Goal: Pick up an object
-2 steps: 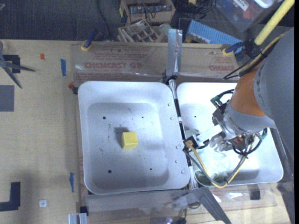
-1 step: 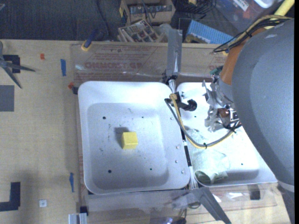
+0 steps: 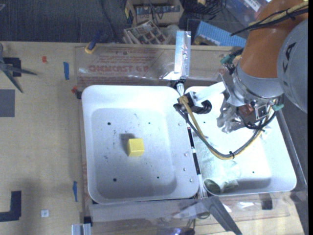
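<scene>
while over right bin point(image 3: 281, 177), claw point(image 3: 230, 124) aperture unclear; yellow block point(image 3: 135, 147) apart in left bin point(image 3: 93, 99).

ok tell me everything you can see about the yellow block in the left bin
The small yellow cube-shaped block looks solid, like foam or plastic, with a brighter top face and darker shaded sides. It sits flat, turned slightly askew, near the middle of the left shallow white bin, whose speckled floor is all that touches it. It casts a faint shadow to its upper left. The gripper hangs over the other bin, well apart from it.

The big grey arm point(image 3: 288, 48) bends down, its orange band just above the gripper point(image 3: 229, 121).
</scene>
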